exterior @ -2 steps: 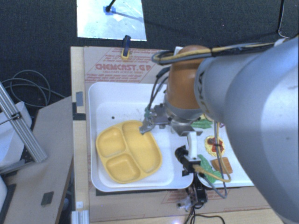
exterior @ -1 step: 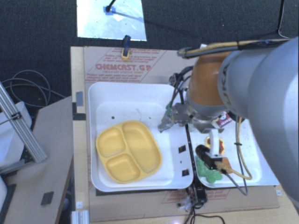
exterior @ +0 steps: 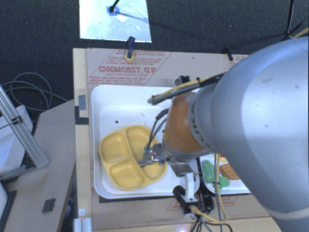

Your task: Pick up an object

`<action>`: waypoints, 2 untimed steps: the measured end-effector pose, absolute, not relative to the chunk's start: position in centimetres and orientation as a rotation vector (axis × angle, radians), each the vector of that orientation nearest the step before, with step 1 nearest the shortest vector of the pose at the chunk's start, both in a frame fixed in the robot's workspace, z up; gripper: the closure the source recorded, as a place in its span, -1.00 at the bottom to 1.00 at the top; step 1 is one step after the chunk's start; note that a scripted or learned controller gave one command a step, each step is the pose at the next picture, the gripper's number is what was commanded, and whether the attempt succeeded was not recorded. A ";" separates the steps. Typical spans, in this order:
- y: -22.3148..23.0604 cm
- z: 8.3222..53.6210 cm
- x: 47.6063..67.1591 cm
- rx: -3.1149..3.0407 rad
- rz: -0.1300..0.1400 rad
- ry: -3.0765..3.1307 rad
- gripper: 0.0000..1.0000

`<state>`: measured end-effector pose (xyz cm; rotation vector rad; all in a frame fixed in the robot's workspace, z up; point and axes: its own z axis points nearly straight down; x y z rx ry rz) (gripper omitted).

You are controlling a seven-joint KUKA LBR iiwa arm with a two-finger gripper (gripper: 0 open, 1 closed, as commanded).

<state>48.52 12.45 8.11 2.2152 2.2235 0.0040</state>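
Camera view: gripper [exterior: 150,157] low in left bin [exterior: 116,111], jaw state can't tell, arm hides it; yellow divided tray [exterior: 123,153] directly under/beside tip, touching rt edge; risk: thin rim slips, tray tips w/ off-centre grab.

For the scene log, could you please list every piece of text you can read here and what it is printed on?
"CHEMCAST GP": large red print on the brown protective sheet lying under the white bins.
Smaller red lines above and below that brand: too blurred to read.
Yellow divided tray: no text seen on it.
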 end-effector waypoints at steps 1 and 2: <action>17.3 22.6 48.8 2.206 0.023 2.231 -1.00; 8.9 29.0 48.8 2.223 0.010 2.211 -1.00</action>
